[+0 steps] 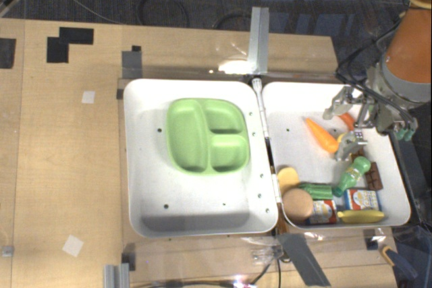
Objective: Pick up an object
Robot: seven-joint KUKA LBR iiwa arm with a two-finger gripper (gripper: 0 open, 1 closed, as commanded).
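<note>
Camera view, fixed overhead slant: wooden desk with two white bins. Left bin at frame centre holds a green divided plate. Right bin at centre right holds the candidates: an orange carrot mid-bin, and a cluster along the lower edge with a green bottle, a round bun, a yellow disc, a banana, a small carton and a brown bar.

Arm enters from the right edge, orange band visible. Tool hangs over the right side of the right bin, just right of the carrot and just above the green bottle. Fingers spread, nothing between them, so open and empty.

Step, my read: approach or pre-grasp, no object picked yet. Nearest targets look like the carrot or the bottle top; can't tell which is intended. Next move likely needs a descent with the fingers straddling one item, then closing. Risk: the cluster is tight, so a finger could nudge a neighbour or pinch the bottle cap and slip.
</note>
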